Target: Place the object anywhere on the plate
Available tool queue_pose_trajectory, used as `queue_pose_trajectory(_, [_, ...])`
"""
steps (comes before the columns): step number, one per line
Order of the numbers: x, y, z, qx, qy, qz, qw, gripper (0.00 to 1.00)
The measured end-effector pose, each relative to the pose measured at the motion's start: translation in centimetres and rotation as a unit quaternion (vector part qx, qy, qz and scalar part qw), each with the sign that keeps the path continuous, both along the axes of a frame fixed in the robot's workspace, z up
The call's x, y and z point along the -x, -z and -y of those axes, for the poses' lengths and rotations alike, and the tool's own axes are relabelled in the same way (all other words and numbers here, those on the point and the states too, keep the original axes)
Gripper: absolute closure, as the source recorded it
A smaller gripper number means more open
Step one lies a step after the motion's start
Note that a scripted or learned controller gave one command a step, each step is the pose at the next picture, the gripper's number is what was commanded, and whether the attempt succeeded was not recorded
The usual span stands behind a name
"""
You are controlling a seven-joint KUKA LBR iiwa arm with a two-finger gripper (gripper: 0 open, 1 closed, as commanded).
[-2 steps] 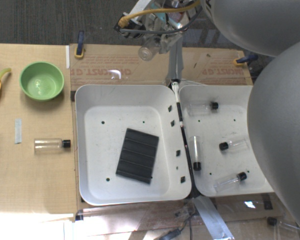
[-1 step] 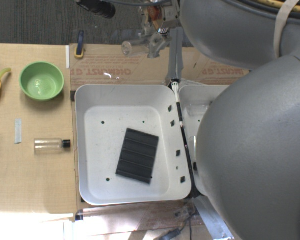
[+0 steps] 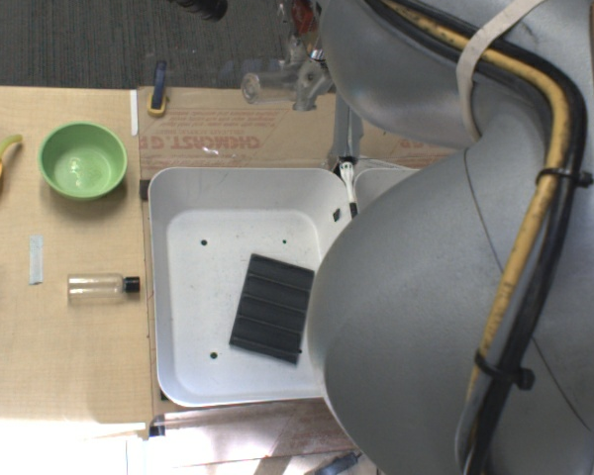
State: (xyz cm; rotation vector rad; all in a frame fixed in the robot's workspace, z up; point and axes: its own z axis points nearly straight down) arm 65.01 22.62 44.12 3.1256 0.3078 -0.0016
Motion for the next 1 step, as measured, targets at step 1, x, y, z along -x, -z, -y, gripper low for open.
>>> queue_pose_trajectory(1, [-0.12,-0.85,0.33,0.0004,0.003,-0.001,1.0000,1.00])
